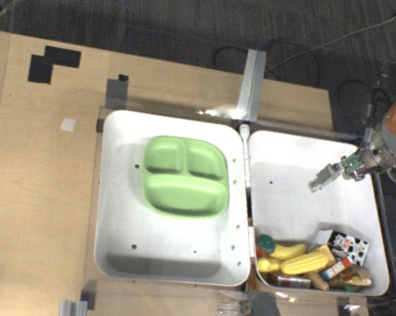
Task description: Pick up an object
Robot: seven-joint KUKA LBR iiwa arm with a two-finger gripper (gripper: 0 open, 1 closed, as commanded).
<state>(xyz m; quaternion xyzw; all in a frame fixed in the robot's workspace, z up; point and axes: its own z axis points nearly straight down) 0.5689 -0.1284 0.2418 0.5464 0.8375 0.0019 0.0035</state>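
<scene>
Across the wooden bench (29, 190), two shallow white bins sit side by side, the left bin (112, 243) bearing a green three-compartment plastic tray (183, 175). Over the right bin (298, 216), the grey two-finger gripper (322, 180) hangs released, grasping nothing. Well apart from it, a heap of small toys (310, 264) with a yellow corn cob (308, 261) crowds that bin's near edge.

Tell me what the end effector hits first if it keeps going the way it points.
Likely the bare floor of the right bin; the end effector points down-left, away from the toy pile. Depth is unclear.

No legible text or labels.
</scene>
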